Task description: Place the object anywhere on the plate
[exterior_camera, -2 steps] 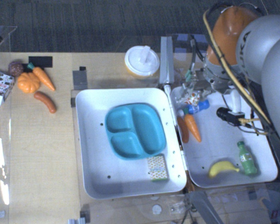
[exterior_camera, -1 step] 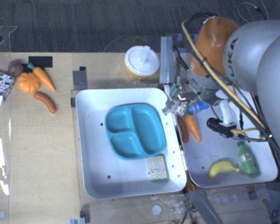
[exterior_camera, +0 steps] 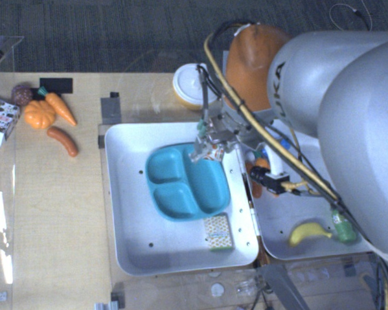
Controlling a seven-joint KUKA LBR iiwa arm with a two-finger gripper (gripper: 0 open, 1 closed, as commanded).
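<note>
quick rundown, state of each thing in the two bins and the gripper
blue three-compartment plastic plate: flat in the left white bin, compartments bare
green-patterned sponge: flat beside the plate
yellow banana: lying in the right white bin
green bottle: beside the banana
gripper: over the plate's upper right edge

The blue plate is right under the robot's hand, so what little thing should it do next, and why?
Probably open up and let go. The gripper hangs over the blue plate's upper right edge with something small and orange-white at its tip, so a release there should land it on the plate.

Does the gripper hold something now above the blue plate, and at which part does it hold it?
It cannot be told. The gripper hangs over the upper right edge of the blue plate, and something small and reddish sits at its tip, too blurred to identify.
</note>
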